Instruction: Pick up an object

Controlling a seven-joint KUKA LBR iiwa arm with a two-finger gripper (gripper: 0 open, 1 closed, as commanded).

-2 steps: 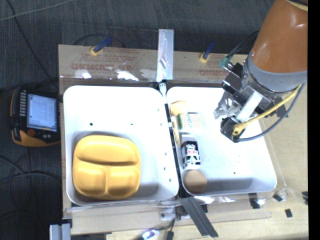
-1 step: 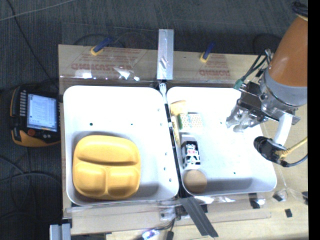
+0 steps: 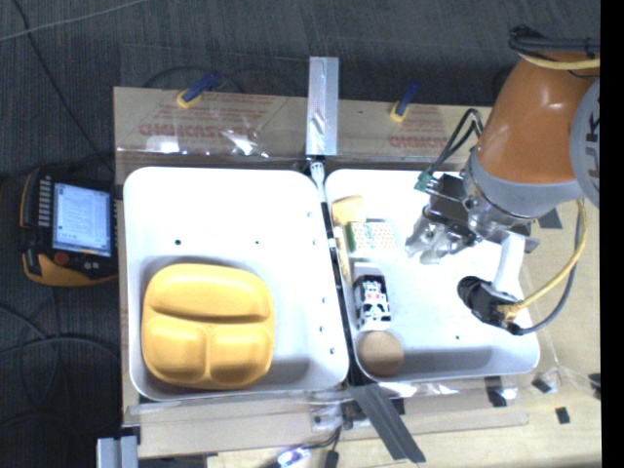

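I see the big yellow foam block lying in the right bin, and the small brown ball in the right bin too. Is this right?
Not quite. The camera view shows the big yellow foam block lying in the left bin, not the right bin. The small brown ball is indeed in the right bin.

Pincer (image 3: 432, 243) above right bin (image 3: 429, 359)

Bench (image 3: 244, 125), 2 white bins (image 3: 224, 193) side by side
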